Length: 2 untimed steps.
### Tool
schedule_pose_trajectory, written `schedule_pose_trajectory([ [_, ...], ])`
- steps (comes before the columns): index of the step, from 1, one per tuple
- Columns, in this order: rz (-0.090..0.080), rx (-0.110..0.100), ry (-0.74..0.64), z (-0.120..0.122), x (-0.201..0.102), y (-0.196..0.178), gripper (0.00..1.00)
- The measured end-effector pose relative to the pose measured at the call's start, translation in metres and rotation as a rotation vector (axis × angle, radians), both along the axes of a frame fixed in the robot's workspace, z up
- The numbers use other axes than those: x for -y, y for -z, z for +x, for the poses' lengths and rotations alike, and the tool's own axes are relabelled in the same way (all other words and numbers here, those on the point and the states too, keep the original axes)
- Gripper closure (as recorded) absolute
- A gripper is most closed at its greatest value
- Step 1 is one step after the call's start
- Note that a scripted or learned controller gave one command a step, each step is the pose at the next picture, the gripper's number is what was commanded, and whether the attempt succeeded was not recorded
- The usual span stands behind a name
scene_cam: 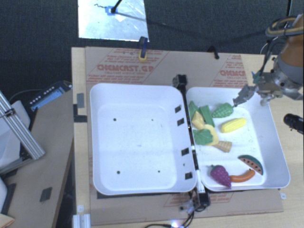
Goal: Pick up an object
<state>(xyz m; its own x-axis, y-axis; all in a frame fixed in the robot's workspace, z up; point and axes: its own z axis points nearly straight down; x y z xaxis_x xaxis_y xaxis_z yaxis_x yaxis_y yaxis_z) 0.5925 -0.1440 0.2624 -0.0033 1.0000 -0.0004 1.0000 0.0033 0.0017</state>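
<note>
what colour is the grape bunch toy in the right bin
Purple. The grape bunch lies near the front of the right bin, seen clearly in the camera view.

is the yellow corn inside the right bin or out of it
Inside. The yellow corn lies on the floor of the right bin, within its rim, beside the other toy foods.

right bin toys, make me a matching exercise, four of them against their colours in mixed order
Things, all in the right bin:
1. corn
2. grapes
3. watermelon slice
4. ice cream cone

Colours:
A. purple
B. tan
C. yellow
D. red with a green rind

Pairs: 1-C, 2-A, 3-D, 4-B
</note>
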Motion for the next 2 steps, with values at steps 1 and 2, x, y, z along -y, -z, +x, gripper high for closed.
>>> schedule_pose_trajectory([
  [1, 0.001, -0.001, -0.005, 0.056, -0.032, 0.064, 0.00],
  [2, -0.001, 0.002, -0.004, 0.077, -0.036, 0.182, 0.00],
])
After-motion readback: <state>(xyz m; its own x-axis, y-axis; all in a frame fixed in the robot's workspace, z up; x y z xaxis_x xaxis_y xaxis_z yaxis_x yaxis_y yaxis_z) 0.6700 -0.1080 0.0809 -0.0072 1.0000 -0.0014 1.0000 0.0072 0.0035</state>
